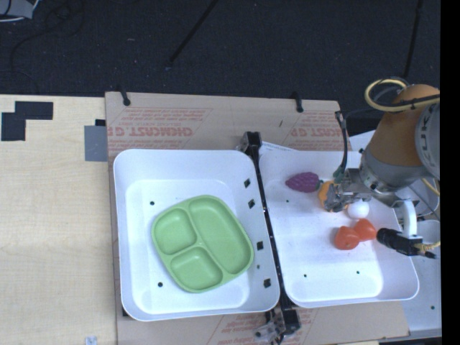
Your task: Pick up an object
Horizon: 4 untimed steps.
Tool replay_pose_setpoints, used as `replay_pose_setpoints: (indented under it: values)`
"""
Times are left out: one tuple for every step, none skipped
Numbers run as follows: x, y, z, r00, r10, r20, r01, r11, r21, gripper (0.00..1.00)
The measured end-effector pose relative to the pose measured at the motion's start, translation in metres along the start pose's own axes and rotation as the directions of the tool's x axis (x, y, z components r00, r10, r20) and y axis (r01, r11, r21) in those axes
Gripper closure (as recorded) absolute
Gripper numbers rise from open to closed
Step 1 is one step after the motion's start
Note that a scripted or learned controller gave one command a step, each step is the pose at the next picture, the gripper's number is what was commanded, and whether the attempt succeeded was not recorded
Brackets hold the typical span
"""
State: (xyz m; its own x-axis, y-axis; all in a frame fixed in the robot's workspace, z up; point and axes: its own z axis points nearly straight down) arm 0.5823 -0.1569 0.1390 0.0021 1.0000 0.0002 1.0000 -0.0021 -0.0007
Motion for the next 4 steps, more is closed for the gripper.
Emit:
replay_pose_setpoints:
  values:
    - [0.001, -0.01, -0.052, 1.0, 0.001, 0.001, -0.001, 1.0, -0.002, 1.0]
    - [0.0, -0.009, -0.074, 1.0, -0.004, 0.0, 0.004, 1.0, -0.001, 1.0]
    - [0.049, -0.019, -0.069, 1.0, -0.005, -0.002, 0.006, 1.0, 0.004, 1.0]
    - [0.105, -0.029, -0.075, 1.0, -0.007, -0.003, 0.007, 1.0, 0.004, 1.0]
